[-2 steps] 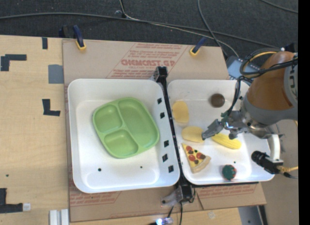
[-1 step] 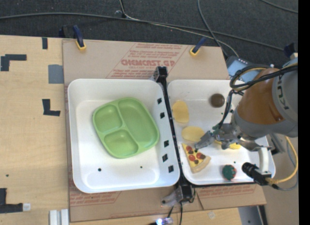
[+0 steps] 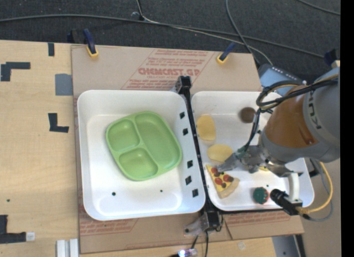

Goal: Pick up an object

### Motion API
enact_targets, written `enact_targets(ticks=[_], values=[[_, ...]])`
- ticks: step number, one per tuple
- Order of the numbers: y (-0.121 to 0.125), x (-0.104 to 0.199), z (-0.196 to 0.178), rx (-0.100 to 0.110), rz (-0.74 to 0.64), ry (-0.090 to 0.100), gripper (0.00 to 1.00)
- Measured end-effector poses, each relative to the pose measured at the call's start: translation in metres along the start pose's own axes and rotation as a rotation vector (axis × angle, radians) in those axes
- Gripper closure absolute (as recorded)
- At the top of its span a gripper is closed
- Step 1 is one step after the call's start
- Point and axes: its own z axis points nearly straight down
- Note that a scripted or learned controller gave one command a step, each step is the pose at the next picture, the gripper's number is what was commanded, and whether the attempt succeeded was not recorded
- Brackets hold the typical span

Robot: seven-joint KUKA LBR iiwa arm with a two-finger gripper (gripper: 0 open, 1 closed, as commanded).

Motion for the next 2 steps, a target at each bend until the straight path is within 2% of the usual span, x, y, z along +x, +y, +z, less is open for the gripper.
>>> enact_targets(ticks=[1, 2], values=[[0.002, 0.002, -0.012, -0.002, -0.002, 0.004, 1.0], [0.006, 0.003, -0.054, 0.002, -0.003, 0.0, 1.0]])
